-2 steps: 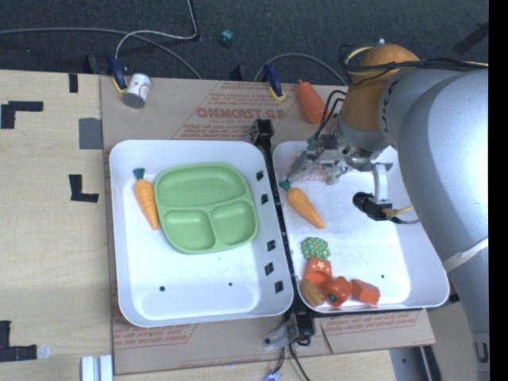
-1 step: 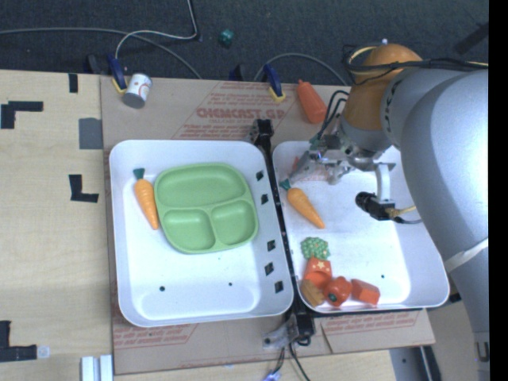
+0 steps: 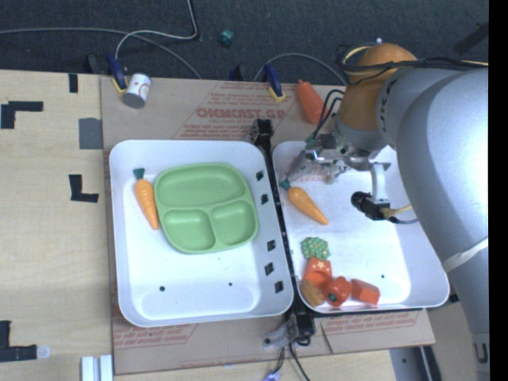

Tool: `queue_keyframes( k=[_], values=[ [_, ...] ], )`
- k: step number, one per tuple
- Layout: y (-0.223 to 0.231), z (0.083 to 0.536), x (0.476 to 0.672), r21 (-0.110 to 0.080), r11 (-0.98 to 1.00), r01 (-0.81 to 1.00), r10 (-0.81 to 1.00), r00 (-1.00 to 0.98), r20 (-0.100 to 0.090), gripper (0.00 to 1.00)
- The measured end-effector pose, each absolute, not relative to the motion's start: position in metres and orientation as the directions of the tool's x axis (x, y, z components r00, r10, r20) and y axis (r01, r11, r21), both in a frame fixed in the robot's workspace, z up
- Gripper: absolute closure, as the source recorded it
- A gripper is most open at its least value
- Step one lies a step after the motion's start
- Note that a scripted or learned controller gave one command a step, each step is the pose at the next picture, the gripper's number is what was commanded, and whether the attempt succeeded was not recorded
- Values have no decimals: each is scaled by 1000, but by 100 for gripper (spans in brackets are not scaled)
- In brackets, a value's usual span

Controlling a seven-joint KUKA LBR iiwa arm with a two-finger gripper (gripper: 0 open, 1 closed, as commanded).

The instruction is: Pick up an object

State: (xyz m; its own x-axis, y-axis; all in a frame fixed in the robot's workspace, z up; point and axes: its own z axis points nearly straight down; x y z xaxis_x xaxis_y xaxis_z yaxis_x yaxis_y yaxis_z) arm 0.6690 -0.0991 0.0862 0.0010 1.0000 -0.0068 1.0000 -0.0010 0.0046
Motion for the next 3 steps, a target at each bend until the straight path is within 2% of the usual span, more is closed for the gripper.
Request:
queue_keyframes(
  k=[1, 2, 3],
  values=[
    [-123, 86, 669, 2, 0, 1000, 1000, 0, -2, 0],
    [-118, 86, 566, 1, 0, 1000, 1000, 0, -1, 0],
    [-97, 87, 557, 6, 0, 1000, 1000, 0, -3, 0]
  ],
)
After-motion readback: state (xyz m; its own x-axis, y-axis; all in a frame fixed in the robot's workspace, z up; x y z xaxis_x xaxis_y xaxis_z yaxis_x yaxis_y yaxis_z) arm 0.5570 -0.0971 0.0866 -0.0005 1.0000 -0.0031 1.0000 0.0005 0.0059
